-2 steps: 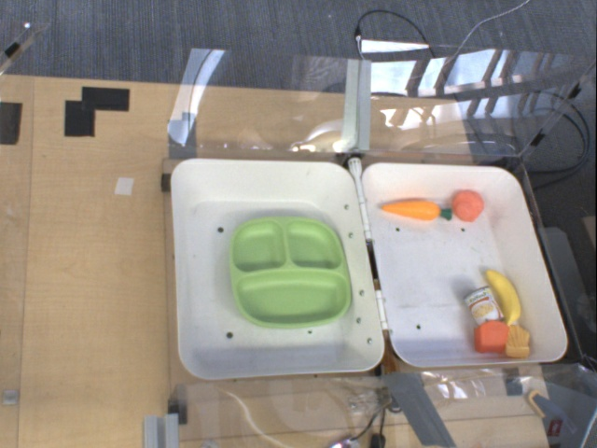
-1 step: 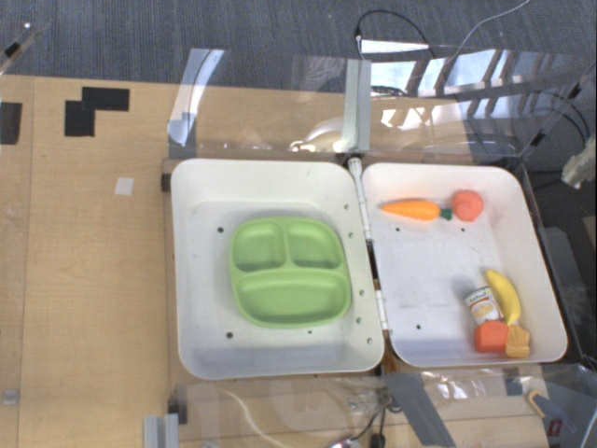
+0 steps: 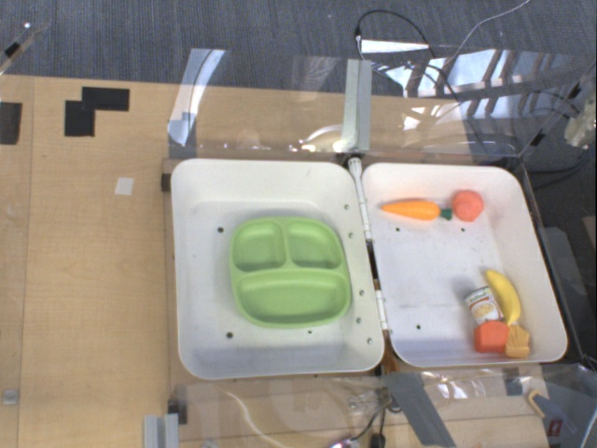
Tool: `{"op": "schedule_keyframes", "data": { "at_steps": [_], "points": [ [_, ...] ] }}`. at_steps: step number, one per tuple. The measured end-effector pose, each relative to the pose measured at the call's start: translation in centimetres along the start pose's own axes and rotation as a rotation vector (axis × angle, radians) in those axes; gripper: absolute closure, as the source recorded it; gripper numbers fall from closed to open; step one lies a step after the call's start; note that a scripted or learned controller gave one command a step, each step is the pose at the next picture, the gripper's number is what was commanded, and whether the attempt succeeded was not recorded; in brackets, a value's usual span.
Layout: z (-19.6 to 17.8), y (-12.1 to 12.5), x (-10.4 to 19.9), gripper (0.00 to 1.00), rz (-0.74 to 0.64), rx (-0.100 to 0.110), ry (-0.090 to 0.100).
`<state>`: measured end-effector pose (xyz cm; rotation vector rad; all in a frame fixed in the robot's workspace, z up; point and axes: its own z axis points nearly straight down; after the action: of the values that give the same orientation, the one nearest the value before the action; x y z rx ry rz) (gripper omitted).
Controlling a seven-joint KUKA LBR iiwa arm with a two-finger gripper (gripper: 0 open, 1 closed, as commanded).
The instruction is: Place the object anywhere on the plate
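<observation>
We look down on the table [image 3: 84, 278] with two white bins side by side. In the left bin [image 3: 201, 250] sits the green plate [image 3: 289, 271], a three-compartment dish, lying flat near the middle with nothing on it. Over in the right bin [image 3: 420, 287] we have the objects: a carrot [image 3: 410, 210] lying across the far side, its green stub just beside a reddish-orange ball [image 3: 467, 204]. Down at the near right corner we spot a cluster: a banana [image 3: 505, 294], a small can [image 3: 481, 301] touching it on the left, an orange-red block [image 3: 490, 336] right below, and a small yellow piece [image 3: 518, 342] at its right. As for the tool, we cannot tell its state from here.
</observation>
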<state>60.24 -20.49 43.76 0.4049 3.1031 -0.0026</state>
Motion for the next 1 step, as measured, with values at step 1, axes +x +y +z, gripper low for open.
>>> {"op": "schedule_keyframes", "data": {
  "at_steps": [1],
  "points": [
    [-1.4,0.17,-0.16,1.0,-0.003,0.0,-0.013]
  ]
}}
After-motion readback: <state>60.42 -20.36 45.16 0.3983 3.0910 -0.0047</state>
